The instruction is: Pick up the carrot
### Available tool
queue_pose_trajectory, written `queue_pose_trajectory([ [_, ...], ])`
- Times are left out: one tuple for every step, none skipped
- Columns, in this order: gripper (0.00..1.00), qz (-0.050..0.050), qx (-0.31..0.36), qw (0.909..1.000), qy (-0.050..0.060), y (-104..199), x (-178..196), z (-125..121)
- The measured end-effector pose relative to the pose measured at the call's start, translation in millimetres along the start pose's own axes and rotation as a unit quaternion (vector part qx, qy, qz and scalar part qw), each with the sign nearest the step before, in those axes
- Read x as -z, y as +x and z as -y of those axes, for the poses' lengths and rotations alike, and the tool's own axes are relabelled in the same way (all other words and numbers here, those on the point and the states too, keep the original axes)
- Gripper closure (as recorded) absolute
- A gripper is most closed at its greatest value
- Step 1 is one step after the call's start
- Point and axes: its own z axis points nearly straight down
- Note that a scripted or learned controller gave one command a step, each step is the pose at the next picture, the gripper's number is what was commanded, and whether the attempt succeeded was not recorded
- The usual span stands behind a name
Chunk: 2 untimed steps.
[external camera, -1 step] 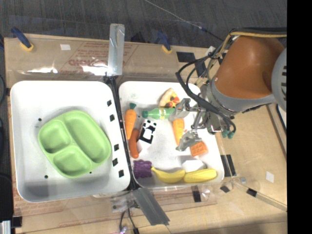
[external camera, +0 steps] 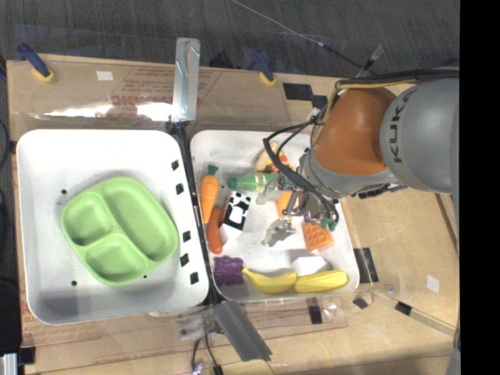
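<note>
Big grey arm point(external camera: 406, 135) reaching in from right, over right bin point(external camera: 344, 244). Green plate point(external camera: 119, 229) sitting in left bin point(external camera: 31, 209). Carrot point(external camera: 209, 209) lying along right bin's left wall, beside black-and-white block point(external camera: 237, 211), purple grapes point(external camera: 228, 269) nearer. Gripper point(external camera: 280, 231) hanging mid-bin, right of carrot, holding nothing; fingers looking a bit open. Good try: go left, line up across carrot, drop low, squeeze its middle.

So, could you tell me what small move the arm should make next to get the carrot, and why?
Probably slide the gripper left toward the carrot. It hangs mid-bin, apart from the carrot, which lies along the right bin's left wall.
</note>
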Motion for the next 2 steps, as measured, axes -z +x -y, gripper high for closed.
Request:
queue_pose_trajectory([
  [0.0,0.007,0.105,0.9945,0.002,-59.2,-45.1,20.8],
  [1.0,0.009,0.109,0.994,0.002,-61.4,-32.8,18.0],
])
